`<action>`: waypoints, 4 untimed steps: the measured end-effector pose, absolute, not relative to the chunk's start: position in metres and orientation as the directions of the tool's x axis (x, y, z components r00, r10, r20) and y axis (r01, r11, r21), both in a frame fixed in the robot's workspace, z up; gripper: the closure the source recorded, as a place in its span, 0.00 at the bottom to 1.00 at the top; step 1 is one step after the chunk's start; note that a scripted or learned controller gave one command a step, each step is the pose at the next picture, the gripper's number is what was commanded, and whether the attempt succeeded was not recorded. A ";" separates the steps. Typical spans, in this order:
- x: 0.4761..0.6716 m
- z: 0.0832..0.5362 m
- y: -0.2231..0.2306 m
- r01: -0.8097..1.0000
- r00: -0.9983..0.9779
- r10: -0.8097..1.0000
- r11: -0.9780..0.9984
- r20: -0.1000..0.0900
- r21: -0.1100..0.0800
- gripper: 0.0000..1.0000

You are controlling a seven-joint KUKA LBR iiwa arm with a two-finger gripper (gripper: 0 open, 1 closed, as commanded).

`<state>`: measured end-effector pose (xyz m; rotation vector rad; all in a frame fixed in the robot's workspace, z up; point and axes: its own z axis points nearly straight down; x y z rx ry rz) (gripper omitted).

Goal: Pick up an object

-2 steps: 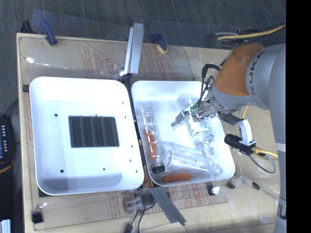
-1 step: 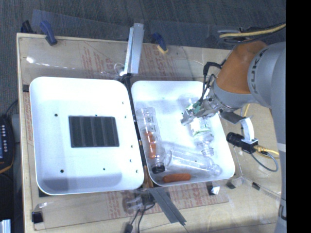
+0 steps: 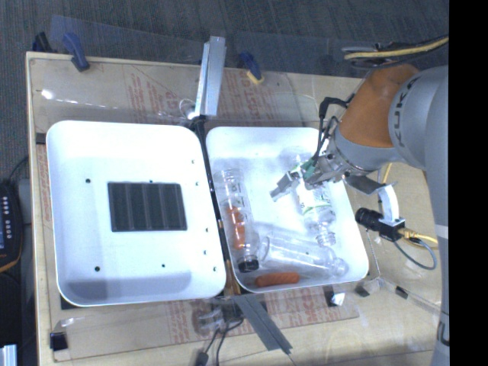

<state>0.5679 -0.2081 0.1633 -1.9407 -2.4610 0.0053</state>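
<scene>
The right bin [image 3: 252,139] holds several objects. A clear bottle with orange contents [image 3: 235,212] lies along its left wall, its black cap toward the front. A clear bottle with a green label [image 3: 319,208] lies near the right wall. Another clear bottle [image 3: 305,254] lies across the front, and a small red-orange sausage-shaped piece [image 3: 277,280] rests at the front edge. My gripper [image 3: 290,183] hangs over the middle of this bin, just left of the green-label bottle's top. I see nothing clearly held in it.
The left bin [image 3: 76,151] has a dark ribbed rectangle [image 3: 147,206] at its middle. A metal bar [image 3: 210,75] stands behind the gap between the bins. Blue clamps [image 3: 75,52] sit at the bench's back edge. Cables [image 3: 396,231] trail to the right of the right bin.
</scene>
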 end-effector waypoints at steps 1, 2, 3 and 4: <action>0.516 0.168 -0.210 0.999 -0.048 0.999 0.048 0.002 -0.006 0.00; 0.506 0.160 -0.150 0.983 -0.184 0.983 0.184 0.003 -0.006 0.00; 0.516 0.189 -0.185 0.992 -0.128 0.992 0.128 0.001 -0.003 0.00; 0.559 0.185 -0.209 0.998 -0.070 0.998 0.070 0.001 -0.003 0.00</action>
